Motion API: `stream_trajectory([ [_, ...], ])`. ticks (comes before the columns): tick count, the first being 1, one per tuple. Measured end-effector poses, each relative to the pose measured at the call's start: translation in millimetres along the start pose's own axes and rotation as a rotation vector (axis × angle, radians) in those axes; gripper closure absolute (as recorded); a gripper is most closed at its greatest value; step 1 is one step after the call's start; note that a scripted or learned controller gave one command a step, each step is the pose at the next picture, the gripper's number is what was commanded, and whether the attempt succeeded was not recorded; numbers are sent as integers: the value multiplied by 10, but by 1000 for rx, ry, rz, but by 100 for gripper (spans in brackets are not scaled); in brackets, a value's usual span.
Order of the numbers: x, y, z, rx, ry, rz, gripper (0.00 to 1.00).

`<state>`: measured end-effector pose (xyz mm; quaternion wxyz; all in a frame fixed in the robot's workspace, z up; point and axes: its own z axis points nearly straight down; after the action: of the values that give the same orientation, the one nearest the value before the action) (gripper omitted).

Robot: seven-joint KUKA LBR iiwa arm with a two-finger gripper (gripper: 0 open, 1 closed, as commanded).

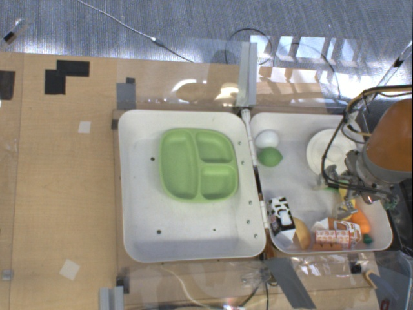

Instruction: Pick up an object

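My gripper [350, 196] hangs low over the right bin [293, 179], near its right side, under the grey wrist and orange band [390, 141]. Just below it lie an orange carrot-like piece [359, 221] and a red-and-white carton [334, 236]. Further left along the bin's front are a yellow-brown piece [301, 234] and a black-and-white item [281, 214]. A white ball [266, 138] and a green ball [270, 157] sit at the bin's back left. A white round dish [322, 150] lies partly under the arm.
The left bin [139, 225] holds a green divided plate [198, 164]. A divider rim [253, 173] separates the two bins. Black cables [335, 141] loop around the wrist. Tan bench surface [58, 186] stretches to the left.
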<state>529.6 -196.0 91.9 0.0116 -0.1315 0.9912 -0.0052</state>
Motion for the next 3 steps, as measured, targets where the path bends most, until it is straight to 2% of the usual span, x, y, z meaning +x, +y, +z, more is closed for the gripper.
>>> stream_trajectory([
  [1, -982, 111, 48, -10, 7, 150, 0],
  [2, -248, -183, 20, -6, 9, 28, 0],
  [3, -322, -181, -131, 2, -11, 21, 100],
])
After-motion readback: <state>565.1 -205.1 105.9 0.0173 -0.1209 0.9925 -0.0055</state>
